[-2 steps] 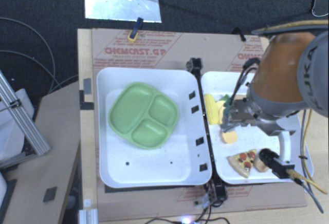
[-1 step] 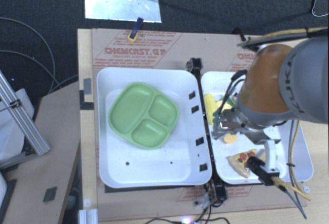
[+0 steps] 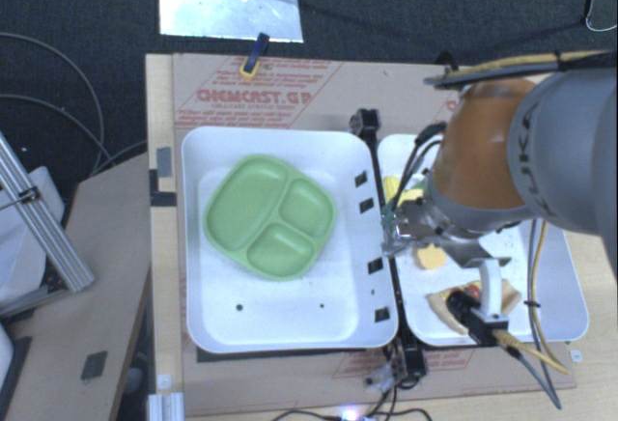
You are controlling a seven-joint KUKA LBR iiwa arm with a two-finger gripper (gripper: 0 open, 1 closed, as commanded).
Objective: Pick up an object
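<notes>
Camera view is showing the end effector [image 3: 400, 236] hanging over the right bin [image 3: 565, 298] near its nine o'clock edge, and the wrist is hiding it, so I cannot tell whether it is open or holding anything. One yellow piece [image 3: 432, 258] is lying just beside it at four o'clock, a second yellow piece [image 3: 391, 187] at twelve, and one tan wedge [image 3: 454, 303] at five. The left bin [image 3: 222, 332] is carrying one green divided plate [image 3: 270, 216].
</notes>
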